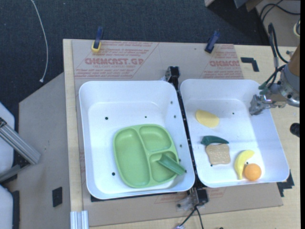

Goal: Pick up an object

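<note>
Five small objects are seen in the right bin [267,142]. A pale yellow lemon-like piece [207,119] lies toward the bin's middle, its long axis running roughly left to right. Below it a dark green pepper-like piece [214,140] points its tapered end to the right, and a tan slice of toast [218,154] sits just beneath, touching or nearly touching it. Near the front right corner a yellow banana [242,161] curves with its long axis roughly near to far, and an orange [252,171] rests against its lower end.

The gripper [256,107] is found over the bin's right rim, well apart from all of these; nothing is seen between its fingers, and whether they are spread or pressed together cannot be made out. The arm is cut off by the frame's right edge.

In the left bin [95,128] a light green divided plate [143,154] is laid, with a darker green piece [171,165] across its lower right compartment. Both bins are set on a brown printed board [119,58], held by clamps at its far edge, above dark carpet [143,8].
</note>
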`<control>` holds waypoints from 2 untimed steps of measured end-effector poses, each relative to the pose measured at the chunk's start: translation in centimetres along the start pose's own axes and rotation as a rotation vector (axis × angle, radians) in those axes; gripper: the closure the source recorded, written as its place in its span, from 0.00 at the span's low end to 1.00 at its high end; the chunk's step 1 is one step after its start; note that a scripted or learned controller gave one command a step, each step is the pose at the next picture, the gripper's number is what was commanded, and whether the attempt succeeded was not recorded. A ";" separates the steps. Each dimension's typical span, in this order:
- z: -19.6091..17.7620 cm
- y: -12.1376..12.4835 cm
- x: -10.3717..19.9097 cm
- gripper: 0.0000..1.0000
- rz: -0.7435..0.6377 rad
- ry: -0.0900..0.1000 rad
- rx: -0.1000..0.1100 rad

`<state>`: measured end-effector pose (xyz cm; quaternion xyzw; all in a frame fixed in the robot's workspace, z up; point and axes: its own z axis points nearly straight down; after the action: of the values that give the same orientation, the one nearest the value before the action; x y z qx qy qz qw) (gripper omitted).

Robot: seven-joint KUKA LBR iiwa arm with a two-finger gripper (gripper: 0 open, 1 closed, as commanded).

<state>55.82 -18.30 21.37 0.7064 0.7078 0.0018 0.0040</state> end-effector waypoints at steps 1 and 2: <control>-5.4 0.2 0.0 1.00 0.001 0.000 0.000; -3.9 0.7 5.4 1.00 -0.003 0.005 0.010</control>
<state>56.51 -12.90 25.24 0.7051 0.7091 0.0000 -0.0016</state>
